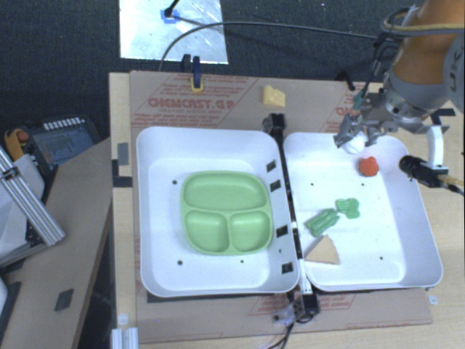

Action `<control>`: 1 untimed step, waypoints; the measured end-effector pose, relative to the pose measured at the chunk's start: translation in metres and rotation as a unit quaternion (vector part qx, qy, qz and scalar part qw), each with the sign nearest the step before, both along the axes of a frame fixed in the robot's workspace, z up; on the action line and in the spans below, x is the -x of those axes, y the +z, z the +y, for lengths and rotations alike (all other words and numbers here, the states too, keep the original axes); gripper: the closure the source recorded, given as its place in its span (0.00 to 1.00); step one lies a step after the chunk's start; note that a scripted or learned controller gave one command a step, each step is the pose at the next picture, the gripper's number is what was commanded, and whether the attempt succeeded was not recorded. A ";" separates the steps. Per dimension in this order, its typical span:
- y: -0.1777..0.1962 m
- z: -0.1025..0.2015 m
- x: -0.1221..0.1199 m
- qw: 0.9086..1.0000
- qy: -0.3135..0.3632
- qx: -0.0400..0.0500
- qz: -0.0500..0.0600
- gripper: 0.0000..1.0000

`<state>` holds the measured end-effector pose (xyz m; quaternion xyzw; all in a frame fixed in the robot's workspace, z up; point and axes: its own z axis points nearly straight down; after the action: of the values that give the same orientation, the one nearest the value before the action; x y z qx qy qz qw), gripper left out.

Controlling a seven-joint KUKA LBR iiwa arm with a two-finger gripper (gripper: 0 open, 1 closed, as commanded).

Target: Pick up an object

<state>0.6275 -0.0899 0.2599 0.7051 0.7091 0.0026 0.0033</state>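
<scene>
The gripper (354,138) hangs over the far edge of the right bin (418,267), with a small white object (354,145) at its tip; I cannot tell whether that object is gripped or merely lies under it. A red piece (368,166) sits just beside it. The green toy vegetable (331,217) and tan wedge (323,251) rest nearer the front, untouched. The left bin (156,151) carries a green divided plate (225,212). By my judgement the pick is not yet confirmed: no object is visibly lifted clear.

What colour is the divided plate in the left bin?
Light green. The divided plate shows clearly in the camera view, lying in the left bin.
</scene>
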 end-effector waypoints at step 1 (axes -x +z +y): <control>0.001 0.046 -0.009 1.000 0.002 -0.001 0.002 1.00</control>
<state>0.6369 -0.0439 0.2605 0.7040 0.7102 0.0019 0.0013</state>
